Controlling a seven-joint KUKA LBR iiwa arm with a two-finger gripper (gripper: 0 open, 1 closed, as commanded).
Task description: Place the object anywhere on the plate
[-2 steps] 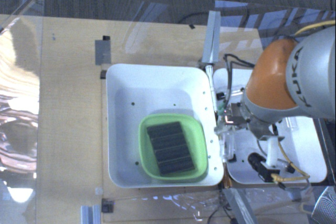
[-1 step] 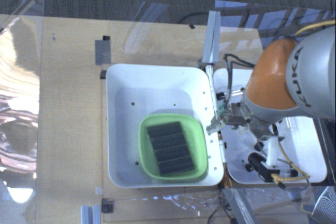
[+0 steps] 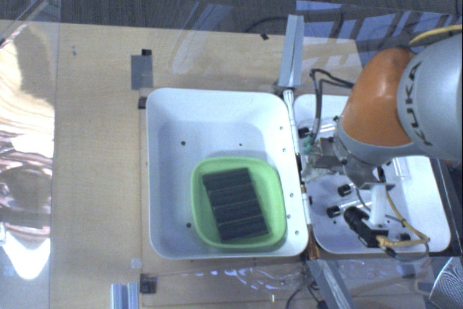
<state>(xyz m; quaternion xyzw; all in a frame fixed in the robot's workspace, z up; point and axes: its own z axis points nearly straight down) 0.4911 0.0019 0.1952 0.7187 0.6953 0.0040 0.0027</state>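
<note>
The gripper (image 3: 312,155) hangs low over the right bin (image 3: 434,228), tucked under the grey wrist and its orange band (image 3: 376,105). The wrist body hides its tip, so I cannot tell whether the jaws are wide or narrow, and nothing can be made out between them. Just on the near side of the jaws, black cable fittings (image 3: 362,224) on the wrist hang over the white floor of that bin. Immediately beside the jaws, toward the view's left, run the 2 touching walls where the bins meet. Beyond those walls sits the left bin (image 3: 173,127), and in its near half is the green plate (image 3: 271,188), whose closest rim lies near the jaws. A dark ridged block (image 3: 233,205) lies flat inside the plate, left of the jaws and slightly nearer the camera. Its long axis runs roughly near to far with a slight tilt, and its ribs cross that axis. Judging from this, the block is already fully on the plate and apart from the jaws, so the placement looks done. With only 1 arm, any further move would likely be a retreat to the right. Farthest from the jaws, a grey metal post (image 3: 292,51) stands on the wooden bench (image 3: 94,155).
</note>
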